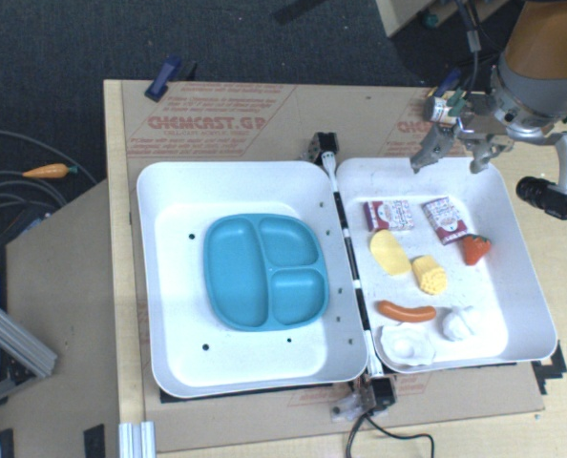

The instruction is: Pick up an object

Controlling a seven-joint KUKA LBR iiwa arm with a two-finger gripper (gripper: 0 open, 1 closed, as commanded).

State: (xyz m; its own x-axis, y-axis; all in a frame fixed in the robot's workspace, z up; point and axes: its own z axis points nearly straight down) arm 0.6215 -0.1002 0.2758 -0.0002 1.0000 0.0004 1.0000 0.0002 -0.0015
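Left bin [169, 198] holds a blue tray [264, 270] — not the target. Right bin [522, 284] has the pickables: two packets [388, 216] far, lemon [389, 253], corn [430, 276], sausage [407, 311], strawberry [474, 248], white bits near. Pincer [452, 156] hangs released, nothing in it, over the bin's far rim, apart from everything. Step in hand, I'd judge: approach. Best bet — the lemon or strawberry, w/ room around each. Centre fingers astride it, drop straight, clench only once low; corn and lemon sit close, so avoid nudging.
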